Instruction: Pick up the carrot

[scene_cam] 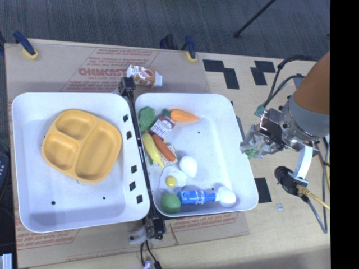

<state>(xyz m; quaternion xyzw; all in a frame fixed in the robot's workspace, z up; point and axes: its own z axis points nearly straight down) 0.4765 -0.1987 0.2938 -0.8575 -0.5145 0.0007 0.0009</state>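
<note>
The carrot [184, 116] is orange with a small green top and lies near the far rim of the right bin [216, 150], pointing right. My gripper [253, 145] hangs over the cardboard bench just outside the right bin's right rim. It is well to the right of the carrot, slightly nearer the front, and not touching it. Nothing can be seen in its grasp.
Beside the carrot in the right bin lie a green pepper [147, 118], a red packet [161, 129], a banana [150, 148], an orange stick [163, 147], two eggs [188, 165], a blue bottle [196, 196] and a lime [170, 202]. The left bin holds a yellow divided plate [82, 144].
</note>
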